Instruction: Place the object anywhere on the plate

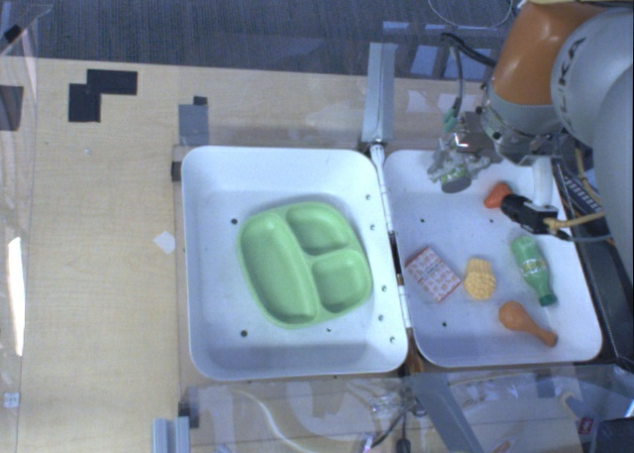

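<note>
A green plate (302, 263) with three compartments lies in the left white bin (213, 342). Nothing rests on the plate. My gripper (453, 171) hangs over the back left corner of the right bin (584, 337), apart from the items there. Below it, toward the front, lie a red-and-white checkered cracker (433, 275), a round yellow biscuit (479, 280), a green bottle (532, 267) and an orange drumstick (526, 322). A small orange piece (496, 194) sits just right of the gripper. I see nothing hanging from the gripper.
A metal divider (377, 104) runs between the two bins at the back. Black tape marks (99, 91) sit on the wooden bench at the far left. The arm's orange band (540, 40) and grey body cover the right bin's back right corner.
</note>
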Robot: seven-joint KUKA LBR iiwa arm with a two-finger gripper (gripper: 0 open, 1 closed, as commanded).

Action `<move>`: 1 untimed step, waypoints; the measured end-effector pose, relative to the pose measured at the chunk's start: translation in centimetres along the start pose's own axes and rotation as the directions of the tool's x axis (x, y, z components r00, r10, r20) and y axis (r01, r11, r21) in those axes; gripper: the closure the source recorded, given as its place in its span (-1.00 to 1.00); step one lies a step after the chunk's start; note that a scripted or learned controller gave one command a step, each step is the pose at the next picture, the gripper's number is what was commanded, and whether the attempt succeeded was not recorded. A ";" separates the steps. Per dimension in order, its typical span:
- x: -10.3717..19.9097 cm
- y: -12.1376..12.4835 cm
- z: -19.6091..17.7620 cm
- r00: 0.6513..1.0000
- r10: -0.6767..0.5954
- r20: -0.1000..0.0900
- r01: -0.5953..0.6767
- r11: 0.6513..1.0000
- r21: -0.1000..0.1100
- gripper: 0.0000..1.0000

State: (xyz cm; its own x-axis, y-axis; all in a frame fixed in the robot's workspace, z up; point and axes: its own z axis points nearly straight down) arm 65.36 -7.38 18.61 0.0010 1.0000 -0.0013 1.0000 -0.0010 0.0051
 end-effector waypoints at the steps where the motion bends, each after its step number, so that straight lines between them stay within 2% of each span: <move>1: 14.9 1.2 0.0 0.984 -0.177 -0.003 0.177 0.984 -0.001 1.00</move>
State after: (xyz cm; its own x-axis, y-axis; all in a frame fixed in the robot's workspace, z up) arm 66.57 7.54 18.59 -0.1762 0.9843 0.0005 0.9843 0.1762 0.0062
